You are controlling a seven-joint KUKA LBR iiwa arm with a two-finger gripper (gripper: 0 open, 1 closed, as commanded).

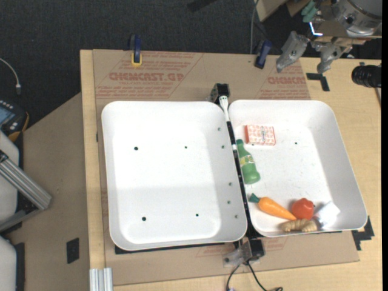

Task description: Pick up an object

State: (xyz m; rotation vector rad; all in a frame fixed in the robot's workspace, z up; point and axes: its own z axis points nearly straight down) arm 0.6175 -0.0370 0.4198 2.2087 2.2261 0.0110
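Observation:
My gripper (pixel 310 55) hangs high at the top right, above the far edge of the right bin (pixel 339 144), its two grey fingers spread open with nothing between them. In the right bin lie a pink-and-white packet (pixel 260 135) near the back, a green bottle (pixel 247 164) along the left wall, an orange carrot (pixel 274 208), a red tomato-like ball (pixel 304 208), a tan ginger root (pixel 299 225) and a small white piece (pixel 328 213) in the front corner.
The left bin (pixel 163 174) sits beside the right one, joined by a black divider strip (pixel 232 156). Both rest on a brown board (pixel 182 71) with blue clamps (pixel 136 48) at the back edge. Metal framing stands at far left.

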